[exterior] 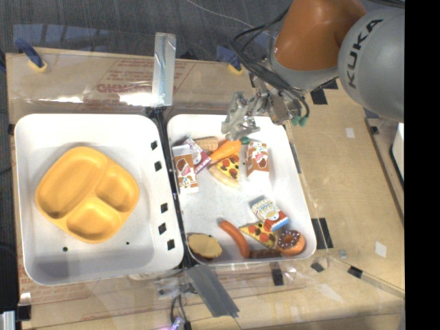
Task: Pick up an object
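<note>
My hand: above the right bin's far edge; grip state, I cannot tell. Carrot and pizza slice just beneath. Left bin: yellow tray.

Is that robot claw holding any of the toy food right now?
Nothing is held. The metal two-finger gripper hangs over the far edge of the right white bin, just above the orange toy carrot, with nothing between its fingers.

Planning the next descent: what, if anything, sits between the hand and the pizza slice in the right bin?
Nothing visible. The hand hangs over the right bin's far edge; the pizza slice lies exposed just nearer, with an orange carrot-like piece touching its far end.
</note>
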`<action>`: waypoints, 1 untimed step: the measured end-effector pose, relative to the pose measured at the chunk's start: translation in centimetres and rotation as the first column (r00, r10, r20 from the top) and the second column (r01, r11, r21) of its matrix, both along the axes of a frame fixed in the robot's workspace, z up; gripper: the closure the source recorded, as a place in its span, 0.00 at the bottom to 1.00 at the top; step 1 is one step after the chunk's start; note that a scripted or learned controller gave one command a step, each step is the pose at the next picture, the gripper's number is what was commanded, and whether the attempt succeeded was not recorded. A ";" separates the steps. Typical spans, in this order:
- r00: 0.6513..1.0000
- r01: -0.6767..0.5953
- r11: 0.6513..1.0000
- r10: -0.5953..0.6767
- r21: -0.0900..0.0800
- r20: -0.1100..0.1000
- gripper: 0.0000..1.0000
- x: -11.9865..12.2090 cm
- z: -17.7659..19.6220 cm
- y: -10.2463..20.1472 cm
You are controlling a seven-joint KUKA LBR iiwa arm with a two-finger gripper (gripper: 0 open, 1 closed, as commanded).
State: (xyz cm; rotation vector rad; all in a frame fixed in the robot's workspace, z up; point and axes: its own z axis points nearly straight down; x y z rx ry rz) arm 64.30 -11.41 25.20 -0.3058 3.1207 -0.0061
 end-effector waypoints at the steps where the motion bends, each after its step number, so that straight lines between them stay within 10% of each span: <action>1: 0.985 -0.170 0.985 0.170 0.008 -0.016 1.00 -2.5 -13.6 -1.2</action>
